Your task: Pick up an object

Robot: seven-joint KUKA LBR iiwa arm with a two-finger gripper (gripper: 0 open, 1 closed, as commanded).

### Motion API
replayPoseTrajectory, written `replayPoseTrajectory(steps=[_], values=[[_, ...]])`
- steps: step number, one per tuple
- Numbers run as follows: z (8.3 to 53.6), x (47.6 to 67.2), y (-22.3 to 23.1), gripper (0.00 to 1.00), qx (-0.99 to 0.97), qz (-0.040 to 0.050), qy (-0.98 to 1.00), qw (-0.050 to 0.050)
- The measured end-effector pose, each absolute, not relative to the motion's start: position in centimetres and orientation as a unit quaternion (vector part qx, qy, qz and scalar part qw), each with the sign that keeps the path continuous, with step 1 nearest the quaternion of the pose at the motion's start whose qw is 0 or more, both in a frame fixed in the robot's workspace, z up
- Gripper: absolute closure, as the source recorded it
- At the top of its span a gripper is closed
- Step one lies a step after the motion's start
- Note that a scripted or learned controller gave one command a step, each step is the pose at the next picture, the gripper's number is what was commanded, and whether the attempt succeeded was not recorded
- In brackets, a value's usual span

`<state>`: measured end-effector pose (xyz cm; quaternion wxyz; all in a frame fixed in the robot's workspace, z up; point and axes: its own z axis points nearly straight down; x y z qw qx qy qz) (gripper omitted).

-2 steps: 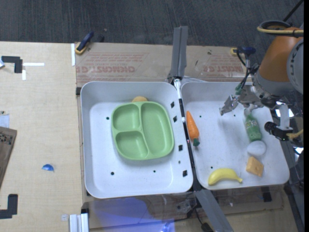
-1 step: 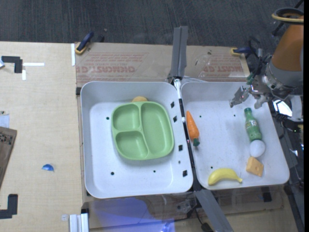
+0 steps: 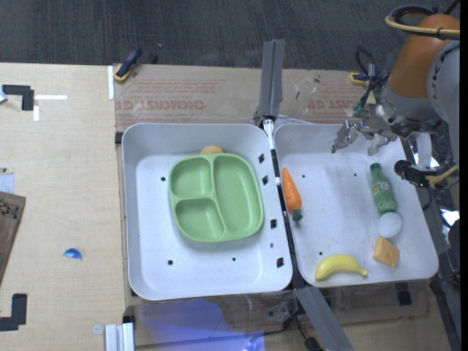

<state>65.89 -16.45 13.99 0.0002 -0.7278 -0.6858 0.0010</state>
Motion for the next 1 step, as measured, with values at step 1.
replayPoseTrajectory(steps=[1], values=[[9.47, 63.23, -21.14, 0.0, -0.741, -0.004, -0.671, -0.001]])
